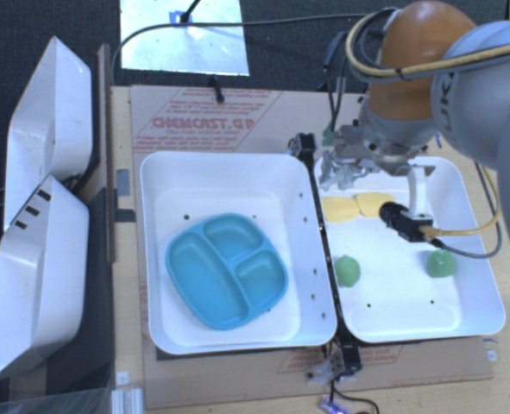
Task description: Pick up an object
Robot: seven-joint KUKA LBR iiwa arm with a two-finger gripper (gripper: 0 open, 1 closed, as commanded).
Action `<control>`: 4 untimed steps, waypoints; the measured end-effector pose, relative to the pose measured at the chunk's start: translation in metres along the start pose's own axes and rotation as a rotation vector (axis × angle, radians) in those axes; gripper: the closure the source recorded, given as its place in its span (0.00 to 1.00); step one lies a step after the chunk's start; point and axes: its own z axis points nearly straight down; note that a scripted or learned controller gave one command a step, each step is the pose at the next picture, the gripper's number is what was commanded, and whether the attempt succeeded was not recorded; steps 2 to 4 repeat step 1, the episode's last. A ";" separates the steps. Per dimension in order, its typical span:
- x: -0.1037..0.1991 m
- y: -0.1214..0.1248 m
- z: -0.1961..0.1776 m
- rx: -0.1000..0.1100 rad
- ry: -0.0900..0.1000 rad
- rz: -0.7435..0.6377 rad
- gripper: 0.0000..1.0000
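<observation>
Hand [348, 172] low over right bin's [470, 313] far-left corner; grip state cannot be told. Yellow flat piece [358, 207] just beside it, long axis left-right. Two green lumps [348, 271] nearer.

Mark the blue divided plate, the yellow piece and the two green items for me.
Blue divided plate [227, 270], camera view, centre ridge.
Yellow piece [358, 207], camera view, middle.
Left green item [347, 271], camera view, top.
Right green item [441, 264], camera view, top.
</observation>
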 end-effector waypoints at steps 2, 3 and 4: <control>0.058 -0.015 0.004 -0.001 0.000 0.000 1.00; 0.058 -0.015 0.004 -0.001 0.000 0.000 1.00; 0.058 -0.015 0.004 -0.001 0.000 0.000 1.00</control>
